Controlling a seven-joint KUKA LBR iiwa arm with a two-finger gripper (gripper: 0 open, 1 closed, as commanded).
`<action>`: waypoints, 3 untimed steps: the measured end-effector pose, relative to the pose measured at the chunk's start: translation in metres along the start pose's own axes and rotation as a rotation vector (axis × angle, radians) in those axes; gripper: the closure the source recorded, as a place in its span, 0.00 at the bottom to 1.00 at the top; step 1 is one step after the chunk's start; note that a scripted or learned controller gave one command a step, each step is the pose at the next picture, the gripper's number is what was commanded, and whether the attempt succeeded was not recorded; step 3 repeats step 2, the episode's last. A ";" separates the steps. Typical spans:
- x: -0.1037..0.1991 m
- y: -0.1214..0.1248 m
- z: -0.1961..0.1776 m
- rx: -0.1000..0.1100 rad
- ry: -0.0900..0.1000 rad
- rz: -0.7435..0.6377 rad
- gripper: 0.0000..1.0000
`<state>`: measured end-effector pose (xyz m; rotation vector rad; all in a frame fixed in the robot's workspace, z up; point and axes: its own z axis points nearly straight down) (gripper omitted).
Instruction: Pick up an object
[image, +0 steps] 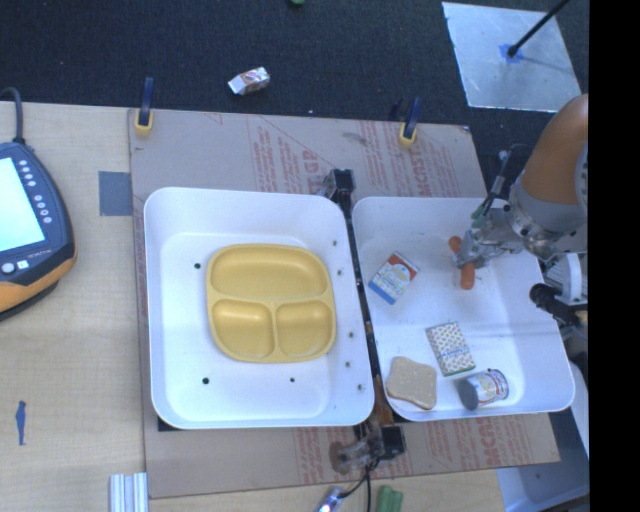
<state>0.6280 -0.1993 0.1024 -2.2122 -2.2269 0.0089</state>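
Note:
The right bin (520, 330) holds several small objects. A blue, white and orange carton (393, 277) lies near its left wall. A patterned packet (450, 347), a bread slice (412, 382) and a small can (485, 388) on its side sit toward the front. An orange stick-shaped piece (466, 273) lies at the back of the bin. My gripper (478, 248) hangs low right over that piece and hides part of it. Whether the two touch cannot be made out.
The left bin (175, 300) holds a yellow divided plate (270, 302). A teach pendant (25, 225) rests on the bench at far left. Clamps (145, 118) (408, 130) stand at the board's back edge. A crumpled wrapper (249, 81) lies on the dark floor behind.

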 end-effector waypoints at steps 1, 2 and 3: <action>0.059 0.029 -0.024 -0.001 0.001 0.000 1.00; 0.128 0.029 -0.091 -0.004 0.003 0.002 1.00; 0.128 0.029 -0.091 -0.004 0.003 0.002 1.00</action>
